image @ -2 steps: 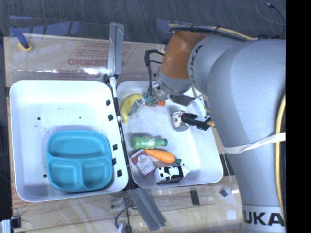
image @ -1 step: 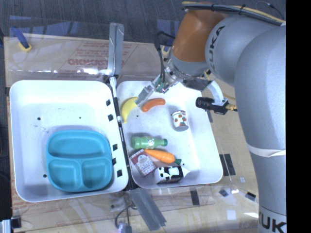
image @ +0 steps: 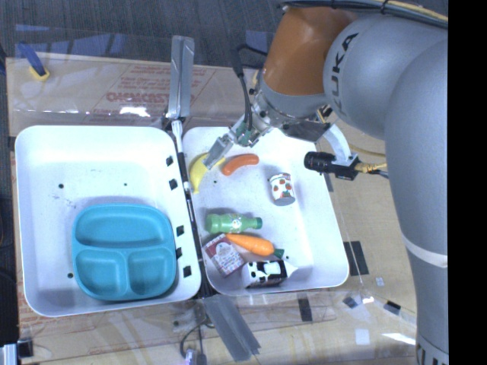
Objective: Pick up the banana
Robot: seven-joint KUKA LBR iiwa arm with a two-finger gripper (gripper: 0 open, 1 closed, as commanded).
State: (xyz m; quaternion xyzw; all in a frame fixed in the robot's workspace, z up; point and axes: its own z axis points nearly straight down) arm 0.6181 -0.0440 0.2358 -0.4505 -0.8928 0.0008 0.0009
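Looking down on the surface, I see my pincer (image: 218, 153) reaching into the right bin (image: 323, 226), its fingers spread apart over the upper end of the banana (image: 198, 172). That banana lies against the bin's left wall, near the far corner. A sausage (image: 240, 163) sits just beside it, with a small cup (image: 281, 188), green bottle (image: 233, 223) and carrot (image: 251, 243) nearer me. A blue tray (image: 122, 251) rests in the left bin (image: 46, 166).
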